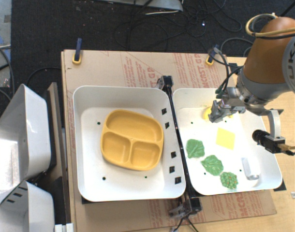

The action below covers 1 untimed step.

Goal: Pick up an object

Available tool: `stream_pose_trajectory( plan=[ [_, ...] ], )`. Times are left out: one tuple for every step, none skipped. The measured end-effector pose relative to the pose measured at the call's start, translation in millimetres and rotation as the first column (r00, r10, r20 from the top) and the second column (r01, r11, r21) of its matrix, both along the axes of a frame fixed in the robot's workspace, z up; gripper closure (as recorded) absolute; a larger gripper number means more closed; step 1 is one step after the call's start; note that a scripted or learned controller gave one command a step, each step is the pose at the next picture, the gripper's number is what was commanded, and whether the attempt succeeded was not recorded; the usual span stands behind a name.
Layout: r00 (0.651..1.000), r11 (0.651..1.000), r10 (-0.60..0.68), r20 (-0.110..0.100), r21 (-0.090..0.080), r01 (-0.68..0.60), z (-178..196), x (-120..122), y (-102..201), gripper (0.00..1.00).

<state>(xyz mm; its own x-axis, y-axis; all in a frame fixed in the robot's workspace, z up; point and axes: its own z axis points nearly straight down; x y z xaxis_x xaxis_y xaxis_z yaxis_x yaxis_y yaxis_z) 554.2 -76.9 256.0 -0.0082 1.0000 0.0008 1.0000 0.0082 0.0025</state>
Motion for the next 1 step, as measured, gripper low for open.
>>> stream_pose_trajectory(
  plan=[
    [1.000,1.000,0.000,0.000,0.001,0.000,5.4,21.9,49.2,1.00]
  ],
)
